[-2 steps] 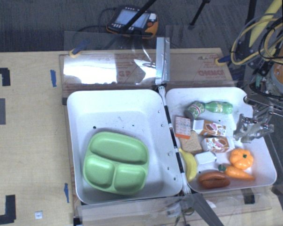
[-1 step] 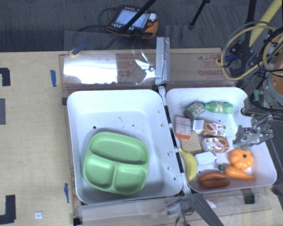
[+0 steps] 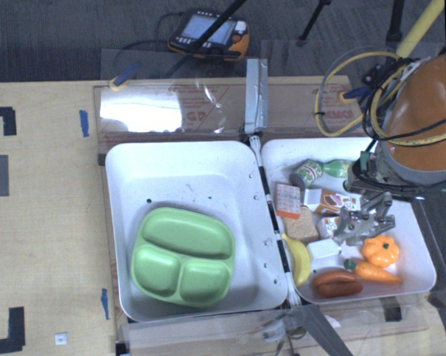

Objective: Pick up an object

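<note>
While tool (image 3: 365, 223) hangs low, finger state unclear, pumpkin (image 3: 380, 251) sits just beside it.

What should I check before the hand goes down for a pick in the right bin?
1. Hand over the right bin: ok.
2. Toys within reach below it: ok; pumpkin, carrot, sausage.
3. Target free of neighbours: not ok; the toys lie crowded and touching.
4. Something already held: cannot tell.
5. Banana away from the bin wall: not ok; it lies against the divider.
6. Green tray out of the way in the left bin: ok.
</note>
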Controlling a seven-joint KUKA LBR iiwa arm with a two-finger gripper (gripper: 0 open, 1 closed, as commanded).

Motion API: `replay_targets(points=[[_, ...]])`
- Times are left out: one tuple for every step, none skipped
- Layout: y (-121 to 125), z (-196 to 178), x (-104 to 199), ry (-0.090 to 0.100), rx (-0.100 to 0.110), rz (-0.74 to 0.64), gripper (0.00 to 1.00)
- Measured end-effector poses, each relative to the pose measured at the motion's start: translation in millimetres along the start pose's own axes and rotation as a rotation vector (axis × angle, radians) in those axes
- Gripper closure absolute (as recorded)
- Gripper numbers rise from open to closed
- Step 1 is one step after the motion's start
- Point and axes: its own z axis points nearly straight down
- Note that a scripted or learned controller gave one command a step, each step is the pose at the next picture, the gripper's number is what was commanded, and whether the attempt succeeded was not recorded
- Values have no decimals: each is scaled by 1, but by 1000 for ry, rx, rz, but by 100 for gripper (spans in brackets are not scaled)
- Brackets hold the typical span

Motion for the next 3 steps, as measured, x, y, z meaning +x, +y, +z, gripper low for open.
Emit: replay_targets(points=[[-1,-26,2,-1,4,-146,100],[-7,-24,28,-1,4,-253,100],[-20,22,44,0,-1,-313,100]])
